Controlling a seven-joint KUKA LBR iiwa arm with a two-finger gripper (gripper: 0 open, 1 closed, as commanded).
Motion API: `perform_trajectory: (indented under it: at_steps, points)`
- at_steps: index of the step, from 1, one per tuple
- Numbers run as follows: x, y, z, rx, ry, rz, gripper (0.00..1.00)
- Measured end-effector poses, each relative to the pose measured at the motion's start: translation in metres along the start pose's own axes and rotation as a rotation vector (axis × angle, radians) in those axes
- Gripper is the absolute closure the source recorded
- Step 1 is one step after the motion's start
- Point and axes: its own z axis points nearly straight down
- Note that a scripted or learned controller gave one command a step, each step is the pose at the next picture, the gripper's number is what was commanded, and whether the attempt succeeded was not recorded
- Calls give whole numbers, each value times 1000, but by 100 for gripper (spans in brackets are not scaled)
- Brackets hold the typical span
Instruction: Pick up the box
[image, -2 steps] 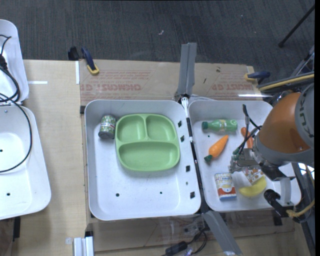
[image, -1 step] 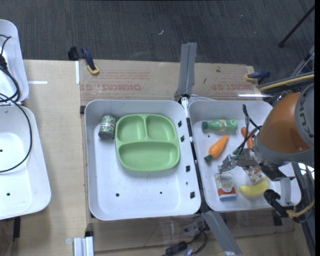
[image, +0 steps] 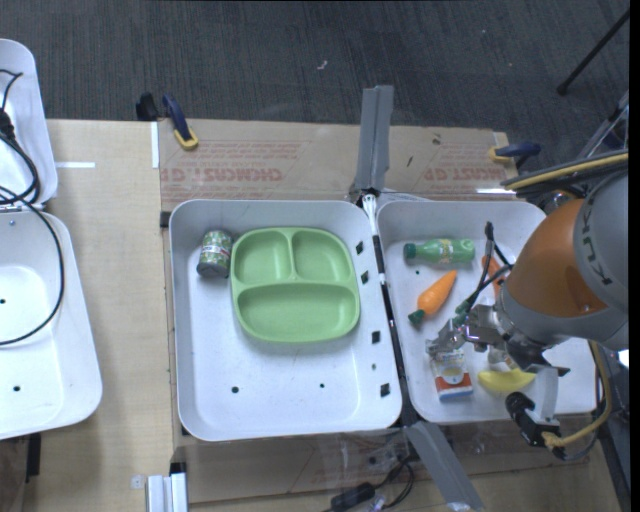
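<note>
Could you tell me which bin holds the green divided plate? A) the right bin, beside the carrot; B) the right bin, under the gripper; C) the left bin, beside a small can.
C: the green divided plate lies in the left bin, with the small can just left of it.

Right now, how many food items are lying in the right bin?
4: a green bottle at the back, a carrot below it, a small box under the gripper, a banana beside the box. The arm may hide more.

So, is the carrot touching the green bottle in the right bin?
Apart. The camera view shows a strip of bare white bin floor between the carrot and the green bottle, which lies above it.
</note>
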Motion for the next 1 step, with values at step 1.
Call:
perform_trajectory:
  at_steps: [1]
  points:
    - [0,1,-9,-1,1,-1,100]
